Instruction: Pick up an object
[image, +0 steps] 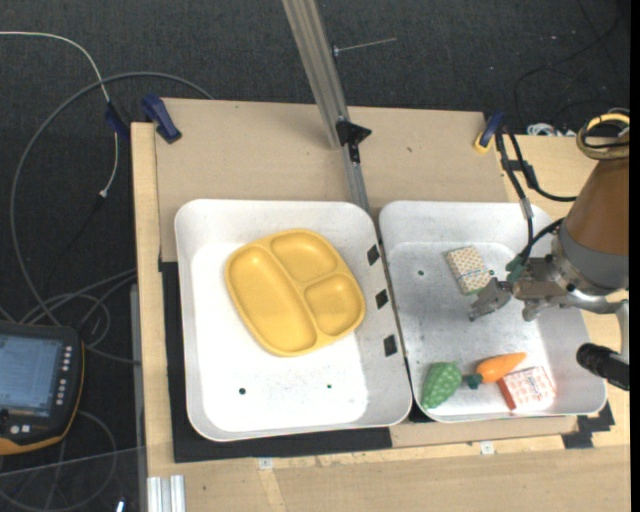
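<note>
My gripper (508, 305) hangs over the right bin (420, 245), near its right side, open with nothing between its fingers. A small cream patterned box (467, 267) lies just up and left of the left fingertip (485, 304). Along the bin's front edge lie a green toy vegetable (440, 385), an orange carrot (500, 366) and a red and white box (527, 388), all below the gripper and apart from it.
The left bin (290, 395) holds a yellow divided plate (295, 290). A metal pole (325, 70) slants down to the gap between the bins. Black clips (380, 300) sit on the shared rim. Cables (520, 175) run at the right.
</note>
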